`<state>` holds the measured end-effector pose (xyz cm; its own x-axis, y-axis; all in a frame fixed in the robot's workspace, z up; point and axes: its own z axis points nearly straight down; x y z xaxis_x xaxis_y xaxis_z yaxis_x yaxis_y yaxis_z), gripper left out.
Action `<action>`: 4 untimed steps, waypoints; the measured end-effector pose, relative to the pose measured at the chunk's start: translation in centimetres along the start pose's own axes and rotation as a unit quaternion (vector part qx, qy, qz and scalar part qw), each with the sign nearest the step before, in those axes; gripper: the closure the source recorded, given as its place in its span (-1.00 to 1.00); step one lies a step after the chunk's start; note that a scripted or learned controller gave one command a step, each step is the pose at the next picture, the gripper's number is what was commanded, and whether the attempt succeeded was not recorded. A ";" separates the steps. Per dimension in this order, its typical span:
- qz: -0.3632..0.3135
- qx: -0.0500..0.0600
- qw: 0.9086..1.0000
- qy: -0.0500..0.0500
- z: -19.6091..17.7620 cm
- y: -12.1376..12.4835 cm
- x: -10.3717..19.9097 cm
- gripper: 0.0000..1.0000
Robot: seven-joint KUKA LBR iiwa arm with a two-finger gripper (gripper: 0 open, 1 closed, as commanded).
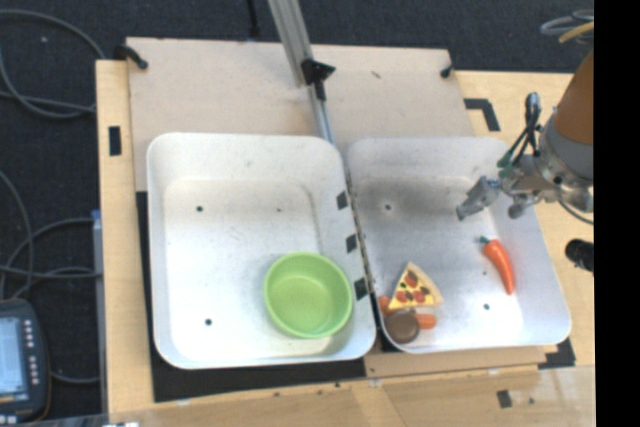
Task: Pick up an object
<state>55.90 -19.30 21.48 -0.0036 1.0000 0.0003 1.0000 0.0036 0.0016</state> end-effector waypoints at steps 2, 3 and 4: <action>0.002 0.003 1.000 -0.001 6.2 -0.4 0.4 -1.00; 0.003 0.003 1.000 -0.001 11.4 -0.6 0.2 -1.00; 0.004 -0.001 1.000 -0.001 10.0 -0.3 0.2 1.00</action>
<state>55.59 -19.13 11.45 0.0052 1.0000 -0.0016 1.0000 -0.0052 0.0045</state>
